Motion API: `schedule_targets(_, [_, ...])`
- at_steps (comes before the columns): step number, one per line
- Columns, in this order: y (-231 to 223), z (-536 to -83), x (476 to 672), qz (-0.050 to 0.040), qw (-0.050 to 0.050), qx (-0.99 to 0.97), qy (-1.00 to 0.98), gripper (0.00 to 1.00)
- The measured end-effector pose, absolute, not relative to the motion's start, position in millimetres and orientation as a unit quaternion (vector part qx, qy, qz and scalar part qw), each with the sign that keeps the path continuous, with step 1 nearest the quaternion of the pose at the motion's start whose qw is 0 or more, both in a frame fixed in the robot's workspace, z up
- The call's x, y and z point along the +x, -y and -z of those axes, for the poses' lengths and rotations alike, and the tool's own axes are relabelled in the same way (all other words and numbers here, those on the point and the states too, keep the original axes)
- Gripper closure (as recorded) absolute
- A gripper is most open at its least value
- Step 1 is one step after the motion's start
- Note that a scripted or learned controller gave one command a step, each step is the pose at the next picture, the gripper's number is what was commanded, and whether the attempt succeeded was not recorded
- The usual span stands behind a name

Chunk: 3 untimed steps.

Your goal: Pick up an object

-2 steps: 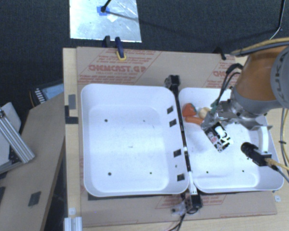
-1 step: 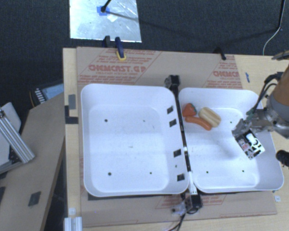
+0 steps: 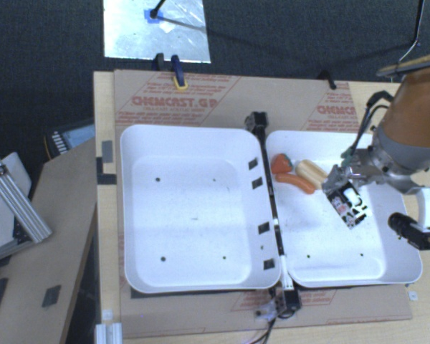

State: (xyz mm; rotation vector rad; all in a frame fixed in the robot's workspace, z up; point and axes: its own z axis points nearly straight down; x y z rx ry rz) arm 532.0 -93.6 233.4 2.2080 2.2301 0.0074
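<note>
In the right bin (image 3: 344,264), near its back left corner, lie an orange-red carrot-like piece (image 3: 295,183), a round orange piece (image 3: 281,164) and a tan bun-like piece (image 3: 312,170), all close together. My gripper (image 3: 346,205) hangs over the middle of the right bin, just right of these objects and apart from them. The grey arm with its orange band (image 3: 416,113) comes in from the right.
The left bin (image 3: 193,206) sits beside the right one, with a black divider strip (image 3: 269,199) between them. Both rest on a cardboard sheet (image 3: 222,95). A shiny metal plate (image 3: 156,18) lies at the back. An aluminium frame (image 3: 11,199) stands at the left.
</note>
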Motion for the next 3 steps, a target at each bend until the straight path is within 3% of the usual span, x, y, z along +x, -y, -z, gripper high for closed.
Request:
schedule_targets(1, [19, -289, 510.7, -0.0034, 0.002, 0.703, -0.712, 1.0])
schedule_targets(2, [71, -272, 528.9, 0.0001, 0.001, 0.708, -0.706, 1.0])
schedule_targets(3, [-9, -290, 504.5, -0.0022, 0.0, 0.703, -0.711, 1.0])
